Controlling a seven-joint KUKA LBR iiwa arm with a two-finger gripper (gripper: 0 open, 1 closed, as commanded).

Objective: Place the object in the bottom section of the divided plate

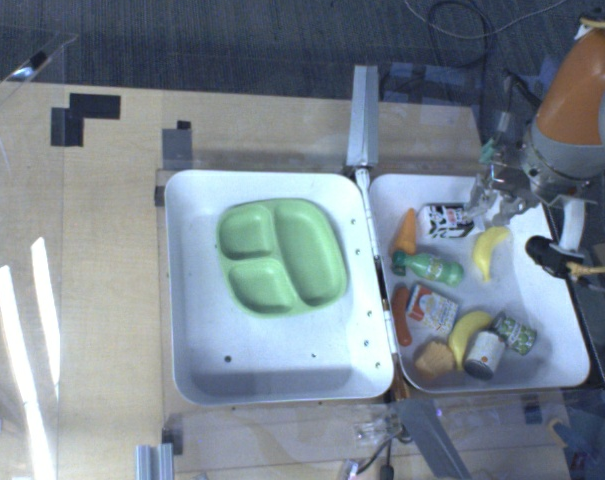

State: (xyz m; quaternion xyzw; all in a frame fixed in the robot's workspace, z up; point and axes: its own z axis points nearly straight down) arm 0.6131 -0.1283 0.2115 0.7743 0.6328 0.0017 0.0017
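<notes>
A green divided plate [282, 256] lies in the left bin [197, 348], with its bottom section [265, 286] bare. My gripper [494, 204] hangs over the far part of the right bin [572, 363]. It is just right of a black-and-white carton [447, 220] and above a small yellow banana [487, 251]. Nothing is visibly held. An orange carrot [407, 230] and a green bottle [429, 266] lie left of the gripper.
The near half of the right bin holds a printed packet [430, 308], a red sausage [400, 318], a bigger banana [467, 330], two cans [485, 354] and a brown bun [434, 359]. A metal divider post [361, 118] stands between the bins.
</notes>
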